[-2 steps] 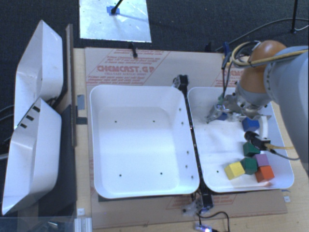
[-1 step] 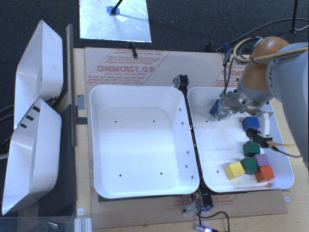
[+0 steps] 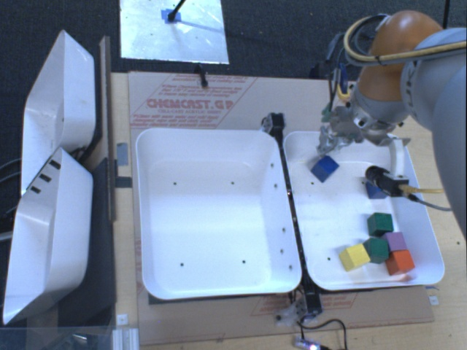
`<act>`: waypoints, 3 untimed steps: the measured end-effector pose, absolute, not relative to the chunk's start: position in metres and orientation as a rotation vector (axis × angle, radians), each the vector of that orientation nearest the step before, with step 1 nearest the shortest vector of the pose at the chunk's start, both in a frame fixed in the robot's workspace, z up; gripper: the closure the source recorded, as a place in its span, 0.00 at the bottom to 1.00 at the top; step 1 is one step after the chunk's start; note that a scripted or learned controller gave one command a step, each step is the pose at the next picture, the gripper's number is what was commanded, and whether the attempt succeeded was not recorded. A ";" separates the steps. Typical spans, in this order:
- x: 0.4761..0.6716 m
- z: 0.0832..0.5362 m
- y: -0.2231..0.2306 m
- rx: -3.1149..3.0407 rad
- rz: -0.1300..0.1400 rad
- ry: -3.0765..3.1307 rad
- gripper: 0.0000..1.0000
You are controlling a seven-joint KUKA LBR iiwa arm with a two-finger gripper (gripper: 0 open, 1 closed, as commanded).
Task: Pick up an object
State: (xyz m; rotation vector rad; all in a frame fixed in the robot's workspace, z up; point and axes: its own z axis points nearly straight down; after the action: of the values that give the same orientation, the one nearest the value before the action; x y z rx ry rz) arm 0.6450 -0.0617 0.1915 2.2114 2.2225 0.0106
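Note:
My gripper (image 3: 330,143) hangs over the far left part of the right bin (image 3: 328,217). A blue block (image 3: 325,168) sits tilted just below it, touching or almost touching its tip; whether it is gripped I cannot tell. A second blue block (image 3: 376,190) lies to the right, partly hidden. Toward the bin's near right corner cluster two green blocks (image 3: 379,223) (image 3: 377,249), a yellow block (image 3: 354,257), a purple block (image 3: 395,240) and an orange block (image 3: 399,262).
The left bin (image 3: 211,210) adjoins the right one along a black divider (image 3: 288,195). Two spare white bins (image 3: 51,195) lean at the far left. A metal plate (image 3: 174,20) lies beyond the bench.

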 end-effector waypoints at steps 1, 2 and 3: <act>0.643 0.187 -0.064 2.220 0.001 2.222 0.00; 0.592 0.082 -0.107 2.230 -0.009 2.221 0.00; 0.653 0.087 -0.085 2.218 0.002 2.223 0.00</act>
State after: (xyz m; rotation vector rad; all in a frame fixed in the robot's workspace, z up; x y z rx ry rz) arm 0.6534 -0.0855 0.0869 2.2178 2.2234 0.0017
